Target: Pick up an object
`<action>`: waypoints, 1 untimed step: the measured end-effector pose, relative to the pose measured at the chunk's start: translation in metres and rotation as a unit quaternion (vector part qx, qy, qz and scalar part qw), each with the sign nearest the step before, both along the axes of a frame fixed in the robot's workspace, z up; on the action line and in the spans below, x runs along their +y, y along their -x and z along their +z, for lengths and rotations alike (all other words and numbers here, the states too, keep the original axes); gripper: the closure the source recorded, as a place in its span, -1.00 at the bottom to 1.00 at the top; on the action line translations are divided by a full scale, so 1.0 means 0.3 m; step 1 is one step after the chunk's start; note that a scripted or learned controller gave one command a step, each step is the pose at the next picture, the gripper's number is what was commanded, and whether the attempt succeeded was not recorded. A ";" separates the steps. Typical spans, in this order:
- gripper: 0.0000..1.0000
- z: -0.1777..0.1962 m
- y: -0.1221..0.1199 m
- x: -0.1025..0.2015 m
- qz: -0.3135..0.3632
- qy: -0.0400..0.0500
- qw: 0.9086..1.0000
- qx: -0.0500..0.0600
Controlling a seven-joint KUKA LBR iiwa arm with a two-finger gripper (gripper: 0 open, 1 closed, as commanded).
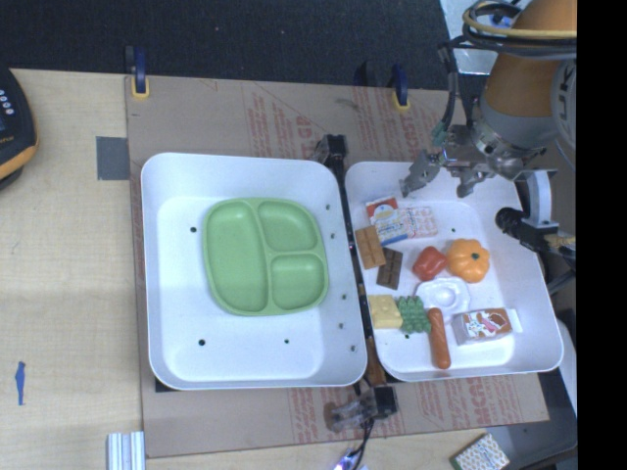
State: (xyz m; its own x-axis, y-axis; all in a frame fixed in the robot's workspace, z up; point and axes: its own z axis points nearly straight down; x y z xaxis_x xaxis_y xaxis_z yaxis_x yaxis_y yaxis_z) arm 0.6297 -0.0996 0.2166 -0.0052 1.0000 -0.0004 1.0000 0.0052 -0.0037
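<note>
The gripper (443,172) is hanging over the far edge of the right bin (542,355), its two fingers spread wide apart and closing on nothing, one tip pointing toward the bin's far left corner and the other sitting to its right near the far wall. The nearest candidate is lying just below it in the view, toward the camera: a small white packet (403,223) with red and blue print, resting flat on the bin floor with its long axis running roughly left to right. That axis is looking about parallel to the line between the fingertips, so in my judgement the wrist is needing a turn before descending, or the fingers are going to straddle the packet's length rather than its narrow width. Further toward the camera, other pieces are crowding together: a brown wafer (369,248), a red pepper (429,261) touching an orange pumpkin (468,259), and a sausage (438,339) lying with its length running near to far. The left bin (167,351) is carrying a green divided plate (265,256), well apart from the gripper.
</note>
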 end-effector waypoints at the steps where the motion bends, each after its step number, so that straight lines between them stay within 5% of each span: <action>1: -1.00 -0.358 0.068 -0.024 -0.001 0.000 1.000 0.005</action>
State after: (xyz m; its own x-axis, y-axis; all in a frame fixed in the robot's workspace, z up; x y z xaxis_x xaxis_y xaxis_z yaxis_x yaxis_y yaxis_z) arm 0.6093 -0.1068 0.1091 -0.0041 1.0000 0.0000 0.9999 0.0041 -0.0145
